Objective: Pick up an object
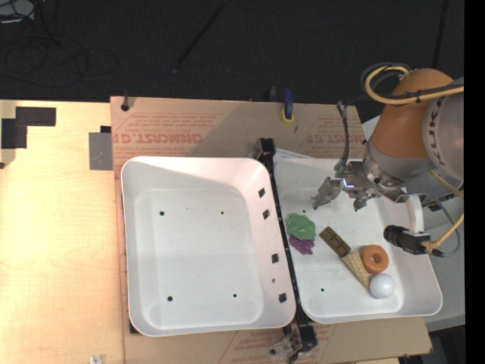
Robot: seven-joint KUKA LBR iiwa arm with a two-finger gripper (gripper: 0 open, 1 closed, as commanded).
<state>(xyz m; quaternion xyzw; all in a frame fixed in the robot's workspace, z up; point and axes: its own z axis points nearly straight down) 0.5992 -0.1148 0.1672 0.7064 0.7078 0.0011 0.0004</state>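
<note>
Five or so small objects (333, 242) in right bin (424, 298); tool (342, 194) splayed, grasping nothing.

Both white bins (197, 196) look like smooth moulded plastic with a faint sheen — the cardboard sheet (204, 127) under them is matt brown, printed red. The bench top (53, 233) reads as pale wood, and the arm's orange band (405, 123) is glossy.

The gripper (342, 194) hangs over the right bin (424, 298), fingers apparently spread, holding nothing. Below it lie a green leafy piece (300, 226), a brown bar (334, 241), an orange ring (374, 259) and a white ball (381, 285). The left bin (144, 180) sits alongside.
</note>
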